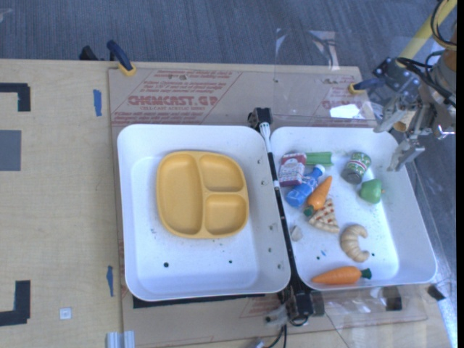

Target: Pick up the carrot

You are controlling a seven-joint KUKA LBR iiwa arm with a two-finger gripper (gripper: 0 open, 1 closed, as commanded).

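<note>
Approach stage: two-finger gripper, fingers apart and empty, hovers at right bin's far edge; next, descend onto near-side orange plastic carrot.

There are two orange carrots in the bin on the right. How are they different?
The big carrot lies flat near the bin's front edge, by itself, with its green top pointing right. The small carrot is shorter and thinner, sits tilted in the middle pile, and touches the blue bottle and the pizza slice. Both are orange and lie in the right bin.
</note>
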